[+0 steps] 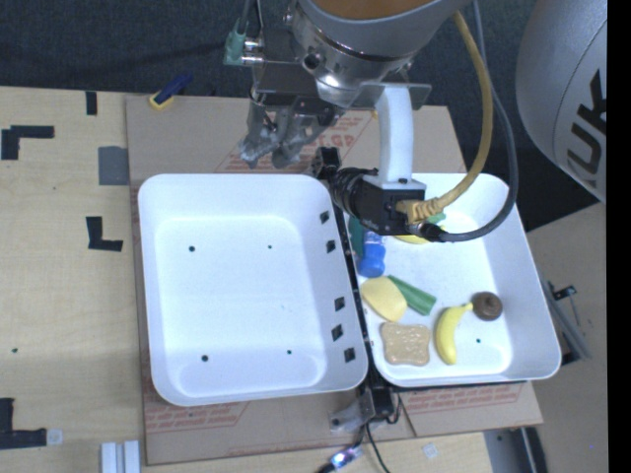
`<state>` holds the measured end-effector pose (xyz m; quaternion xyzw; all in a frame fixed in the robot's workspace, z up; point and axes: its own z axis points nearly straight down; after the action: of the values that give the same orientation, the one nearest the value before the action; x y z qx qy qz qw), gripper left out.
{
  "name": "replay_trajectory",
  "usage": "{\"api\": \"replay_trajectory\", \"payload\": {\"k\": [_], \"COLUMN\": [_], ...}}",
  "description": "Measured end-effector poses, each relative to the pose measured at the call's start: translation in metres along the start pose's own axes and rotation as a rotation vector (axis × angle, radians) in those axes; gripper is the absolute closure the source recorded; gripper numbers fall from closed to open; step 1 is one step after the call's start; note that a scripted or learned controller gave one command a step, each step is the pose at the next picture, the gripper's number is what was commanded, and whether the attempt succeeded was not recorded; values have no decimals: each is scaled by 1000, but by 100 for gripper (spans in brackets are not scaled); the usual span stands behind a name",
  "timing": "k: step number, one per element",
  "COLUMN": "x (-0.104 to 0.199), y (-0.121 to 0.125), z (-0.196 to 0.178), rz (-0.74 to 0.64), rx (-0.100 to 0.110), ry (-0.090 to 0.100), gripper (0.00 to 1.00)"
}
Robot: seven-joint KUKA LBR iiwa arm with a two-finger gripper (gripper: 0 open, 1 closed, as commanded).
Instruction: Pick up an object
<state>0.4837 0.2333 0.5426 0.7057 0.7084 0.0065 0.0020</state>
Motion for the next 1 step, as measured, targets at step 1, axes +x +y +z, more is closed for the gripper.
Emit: {"api": "replay_trajectory", "payload": {"k": [1], "x": [-1], "y": [-3], "z": [147], "rz": [3], "rx": [28], "ry": [-15], "gripper": [100]}}
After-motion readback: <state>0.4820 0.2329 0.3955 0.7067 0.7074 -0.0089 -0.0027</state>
